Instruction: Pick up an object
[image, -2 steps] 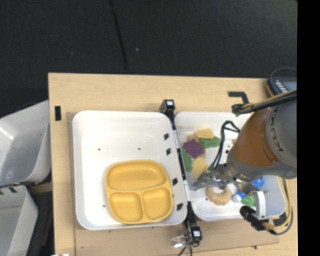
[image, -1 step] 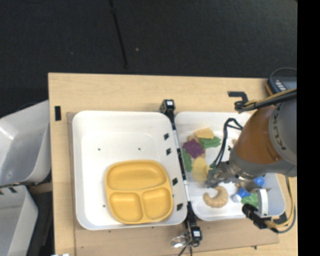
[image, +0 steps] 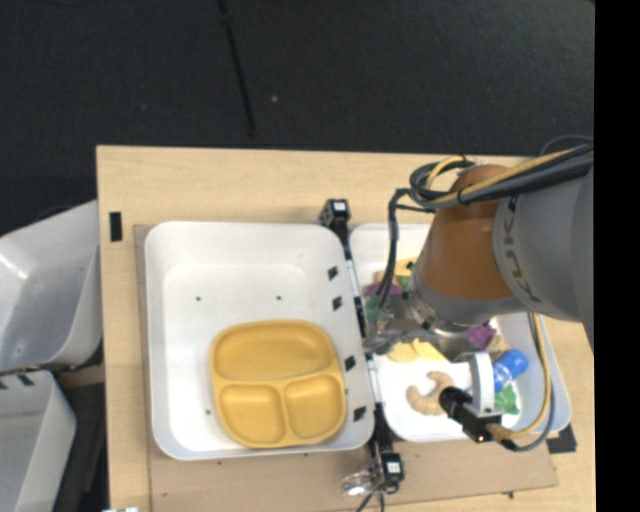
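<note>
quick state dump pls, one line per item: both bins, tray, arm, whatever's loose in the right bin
Left bin: holds the tray.
Yellow tray: flat, upright, three compartments, nothing in them.
Right bin: holds small items, partly covered by the arm.
Arm: reaching down into the right bin.
Tan curved piece: lying loose on the bin floor.
Blue item: lying near the right wall.
Purple item: partly hidden under the arm.

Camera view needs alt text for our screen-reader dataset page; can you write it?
A grey and orange robot arm reaches down into the right white bin, among small mixed objects. The left white bin holds a yellow divided tray.
</note>
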